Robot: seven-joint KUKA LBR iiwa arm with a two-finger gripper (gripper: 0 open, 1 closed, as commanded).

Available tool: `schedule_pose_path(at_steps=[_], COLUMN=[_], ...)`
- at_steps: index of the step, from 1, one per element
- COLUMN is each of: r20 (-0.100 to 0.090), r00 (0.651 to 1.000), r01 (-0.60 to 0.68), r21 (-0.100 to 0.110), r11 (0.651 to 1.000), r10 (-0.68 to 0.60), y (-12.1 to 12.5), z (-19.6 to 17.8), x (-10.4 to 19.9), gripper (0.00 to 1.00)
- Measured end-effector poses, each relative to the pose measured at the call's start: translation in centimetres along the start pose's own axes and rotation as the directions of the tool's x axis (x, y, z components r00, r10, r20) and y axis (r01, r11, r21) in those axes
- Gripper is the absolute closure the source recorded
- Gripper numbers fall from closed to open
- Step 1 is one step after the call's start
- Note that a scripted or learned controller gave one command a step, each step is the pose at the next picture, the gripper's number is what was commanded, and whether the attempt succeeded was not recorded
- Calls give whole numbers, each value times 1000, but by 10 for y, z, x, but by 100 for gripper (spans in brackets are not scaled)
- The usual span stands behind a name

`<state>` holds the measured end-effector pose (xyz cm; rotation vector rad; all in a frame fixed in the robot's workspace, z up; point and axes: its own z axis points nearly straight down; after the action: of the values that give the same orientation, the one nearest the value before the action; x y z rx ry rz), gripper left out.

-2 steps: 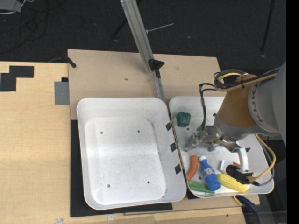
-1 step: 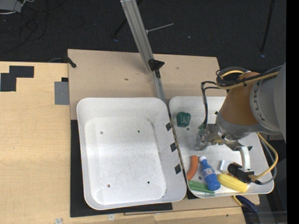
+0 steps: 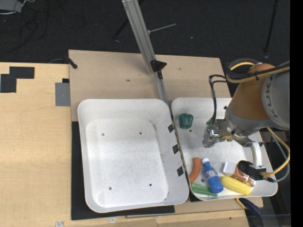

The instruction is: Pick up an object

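Dark floor with loose cables runs across the back, and a pale wooden bench point(image 3: 33, 141) holds two shallow white plastic bins side by side. The left white bin point(image 3: 123, 155) is the bigger-looking one; the right white bin point(image 3: 199, 109) is where all the stuff sits.

Nothing is picked up at this point. The candidates all lie in the right bin: a small dark green pepper-shaped toy point(image 3: 185, 120) up near the divider, and a cluster along the near edge. That cluster has an orange carrot-like piece point(image 3: 195, 169), a blue bottle with a white cap point(image 3: 211, 175) just beside it, a green bean-like piece point(image 3: 203, 189) under those, and a yellow corn cob toy point(image 3: 236, 184) to the right, close to a small copper-coloured object point(image 3: 245, 177).

The metal two-finger gripper point(image 3: 211, 136) hangs over the bare middle of the right bin, between the green toy and the cluster, apart from both. Can't tell whether the claw is spread or clenched; nothing visible sits between the tips. The grey arm with its orange band point(image 3: 251, 96) comes in from the right. A slanted aluminium rail point(image 3: 142, 34) stands behind the bins.
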<state>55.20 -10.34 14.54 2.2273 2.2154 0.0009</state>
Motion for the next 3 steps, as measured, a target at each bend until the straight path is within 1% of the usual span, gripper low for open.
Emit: schedule_pose_path(at_steps=[1,2,3], r20=[0,0,-3], r00=[1000,1000,1000], r01=[6,5,10], r21=[-1,0,2], r11=[1000,1000,1000], r10=[-6,-5,-10], y=[2,2,2], z=[-43,-70,-83], x=[-5,-6,49], gripper=[100,100,100])
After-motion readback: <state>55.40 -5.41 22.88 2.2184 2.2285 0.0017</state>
